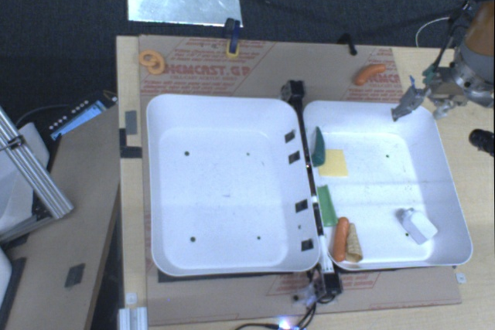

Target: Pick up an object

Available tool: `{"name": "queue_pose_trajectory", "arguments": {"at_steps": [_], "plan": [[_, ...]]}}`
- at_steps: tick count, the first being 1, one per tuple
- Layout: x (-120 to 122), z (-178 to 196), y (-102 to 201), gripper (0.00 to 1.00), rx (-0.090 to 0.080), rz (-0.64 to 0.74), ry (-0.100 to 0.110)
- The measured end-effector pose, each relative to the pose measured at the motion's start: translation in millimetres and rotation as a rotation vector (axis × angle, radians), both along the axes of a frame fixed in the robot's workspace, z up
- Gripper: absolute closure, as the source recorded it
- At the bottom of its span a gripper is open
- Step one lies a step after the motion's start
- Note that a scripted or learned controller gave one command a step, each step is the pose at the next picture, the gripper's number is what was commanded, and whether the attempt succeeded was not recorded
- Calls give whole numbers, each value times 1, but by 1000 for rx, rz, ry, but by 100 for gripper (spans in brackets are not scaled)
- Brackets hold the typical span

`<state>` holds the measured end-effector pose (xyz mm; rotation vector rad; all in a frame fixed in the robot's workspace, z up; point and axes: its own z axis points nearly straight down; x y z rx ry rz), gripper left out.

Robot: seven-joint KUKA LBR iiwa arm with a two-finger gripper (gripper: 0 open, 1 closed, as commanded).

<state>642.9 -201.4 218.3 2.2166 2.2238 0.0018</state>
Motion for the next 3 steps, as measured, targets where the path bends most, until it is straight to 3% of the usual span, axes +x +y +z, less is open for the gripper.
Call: {"name": "queue_pose_trajectory", "arguments": {"at_steps": [1,2,3], "plan": [[26,-74,65,0,4,7,4],[14,38,128,0,2,8,-10],[13,42,124,100,0,6,-5]]}}
